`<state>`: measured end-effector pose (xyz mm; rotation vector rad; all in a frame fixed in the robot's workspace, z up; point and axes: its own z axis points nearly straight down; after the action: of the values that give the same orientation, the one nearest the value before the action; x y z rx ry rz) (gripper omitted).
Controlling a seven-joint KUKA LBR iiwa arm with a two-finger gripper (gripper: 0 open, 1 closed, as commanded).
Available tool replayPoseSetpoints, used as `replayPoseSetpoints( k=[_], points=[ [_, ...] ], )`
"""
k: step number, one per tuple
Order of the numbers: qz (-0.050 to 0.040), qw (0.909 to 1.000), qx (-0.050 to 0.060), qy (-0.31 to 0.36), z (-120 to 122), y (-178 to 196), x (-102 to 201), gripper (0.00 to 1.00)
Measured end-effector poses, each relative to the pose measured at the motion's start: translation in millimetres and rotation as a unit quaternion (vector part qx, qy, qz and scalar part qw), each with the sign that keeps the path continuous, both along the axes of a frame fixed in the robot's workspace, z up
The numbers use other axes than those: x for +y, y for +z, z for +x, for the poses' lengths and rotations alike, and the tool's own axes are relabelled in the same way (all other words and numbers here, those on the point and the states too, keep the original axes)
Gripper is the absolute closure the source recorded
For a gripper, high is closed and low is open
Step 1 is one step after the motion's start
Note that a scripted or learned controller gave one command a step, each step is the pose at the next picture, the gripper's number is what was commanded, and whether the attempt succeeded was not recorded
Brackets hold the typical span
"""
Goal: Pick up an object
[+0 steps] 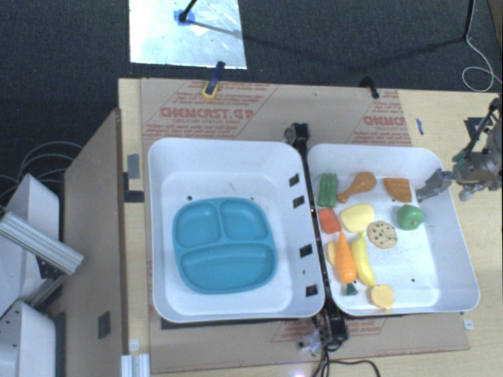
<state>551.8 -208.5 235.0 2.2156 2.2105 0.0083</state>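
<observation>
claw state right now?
Claw: cannot be told, too blurred. It sits above the right shallow white bin's upper right edge, with no toy visibly in it.

Blue tray; white bins; green apple; orange carrot; cookie seemingly dark-speckled.

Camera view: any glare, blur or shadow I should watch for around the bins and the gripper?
Camera view: lighting is even and soft across both white bins, with faint shadows under the toy food; the blue tray is sharp; the shiny sheet on the dark floor glares; the gripper at the right bin's edge looks soft and slightly blurred, too indistinct to read in detail.
</observation>
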Motion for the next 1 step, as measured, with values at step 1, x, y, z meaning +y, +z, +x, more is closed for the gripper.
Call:
replayPoseSetpoints(
  k=[1],
  points=[
    [0.0031, 1.0, 0.007, 0.004, -16.2, -157.2, 56.8, 0.0]
  ],
)
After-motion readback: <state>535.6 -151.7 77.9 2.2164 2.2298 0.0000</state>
